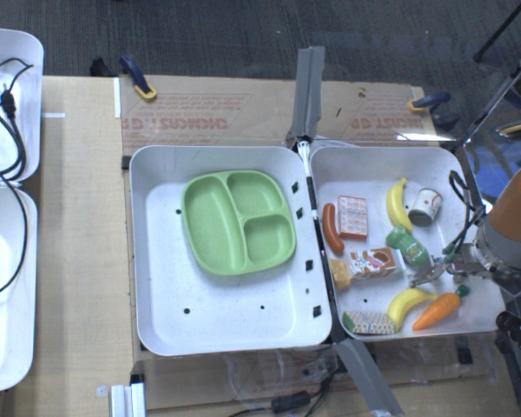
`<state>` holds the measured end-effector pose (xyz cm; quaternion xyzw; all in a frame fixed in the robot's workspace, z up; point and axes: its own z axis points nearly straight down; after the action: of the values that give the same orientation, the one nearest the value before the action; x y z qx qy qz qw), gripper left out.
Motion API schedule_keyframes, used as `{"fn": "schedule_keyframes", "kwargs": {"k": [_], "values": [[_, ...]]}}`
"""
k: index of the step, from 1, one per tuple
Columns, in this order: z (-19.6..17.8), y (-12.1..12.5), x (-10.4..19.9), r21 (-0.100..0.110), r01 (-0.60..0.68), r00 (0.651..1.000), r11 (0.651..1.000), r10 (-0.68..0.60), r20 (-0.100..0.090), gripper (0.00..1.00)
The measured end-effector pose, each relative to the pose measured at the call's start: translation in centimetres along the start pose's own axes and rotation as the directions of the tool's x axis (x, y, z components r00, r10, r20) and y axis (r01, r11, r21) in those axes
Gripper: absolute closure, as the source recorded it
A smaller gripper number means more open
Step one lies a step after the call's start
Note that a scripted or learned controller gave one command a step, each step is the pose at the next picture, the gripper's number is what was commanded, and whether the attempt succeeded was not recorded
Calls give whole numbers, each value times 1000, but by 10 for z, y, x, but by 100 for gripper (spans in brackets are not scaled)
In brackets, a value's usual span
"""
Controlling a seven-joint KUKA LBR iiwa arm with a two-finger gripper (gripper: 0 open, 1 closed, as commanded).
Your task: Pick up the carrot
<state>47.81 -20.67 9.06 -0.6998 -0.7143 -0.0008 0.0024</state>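
Claw [434,272] sits low in the right bin [365,159], reaching in from the right; the fingers are a thin metal tangle and I can't tell if they're spread or closed. Nothing visibly between them. Carrot [437,311] lies just below the claw, slightly to its right, orange w/ green top pointing up-right toward the arm, near the bin's front-right corner. Apart from the claw as far as can be judged. Banana [407,303] is just below-left of the claw, touching the carrot's tip end. Green bottle [408,246] just above-left of claw. Second banana [398,205] and a cup [425,205] farther up. Hot dog [333,229] and a red box [352,216] well left of claw. Left bin [156,320], far left of claw, holds a green tray [240,222].
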Motion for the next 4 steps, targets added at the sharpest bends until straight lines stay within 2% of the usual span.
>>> {"fn": "schedule_keyframes", "kwargs": {"k": [1,4], "values": [[0,0,-7,4,39,999,999,-39,-9,0],[0,-1,-8,4,114,993,993,-114,-8,0]]}}
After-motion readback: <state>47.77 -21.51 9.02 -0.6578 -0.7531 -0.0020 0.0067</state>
